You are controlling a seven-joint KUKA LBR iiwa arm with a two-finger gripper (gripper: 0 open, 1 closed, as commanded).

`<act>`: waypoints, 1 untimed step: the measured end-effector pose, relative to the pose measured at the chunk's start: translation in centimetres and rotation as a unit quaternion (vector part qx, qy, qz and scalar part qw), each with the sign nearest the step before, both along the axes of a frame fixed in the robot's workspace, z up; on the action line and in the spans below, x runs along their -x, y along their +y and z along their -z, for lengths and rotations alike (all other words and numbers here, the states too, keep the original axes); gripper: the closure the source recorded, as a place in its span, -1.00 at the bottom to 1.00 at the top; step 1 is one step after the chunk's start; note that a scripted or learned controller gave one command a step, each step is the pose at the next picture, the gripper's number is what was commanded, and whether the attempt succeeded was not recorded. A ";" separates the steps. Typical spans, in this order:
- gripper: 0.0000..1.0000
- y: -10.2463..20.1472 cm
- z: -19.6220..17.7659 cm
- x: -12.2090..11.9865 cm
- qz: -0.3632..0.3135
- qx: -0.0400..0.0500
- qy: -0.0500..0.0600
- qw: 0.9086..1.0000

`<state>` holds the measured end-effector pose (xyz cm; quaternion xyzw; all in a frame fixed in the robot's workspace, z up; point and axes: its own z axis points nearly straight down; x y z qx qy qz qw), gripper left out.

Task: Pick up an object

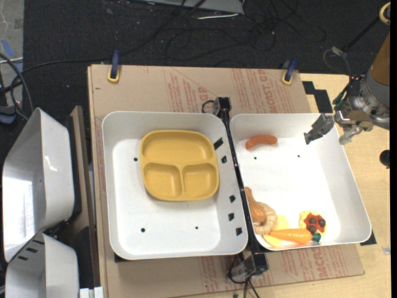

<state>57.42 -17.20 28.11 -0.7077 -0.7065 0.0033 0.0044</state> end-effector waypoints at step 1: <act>-1.00 0.0 -0.6 -0.2 -0.001 0.001 -0.005 1.000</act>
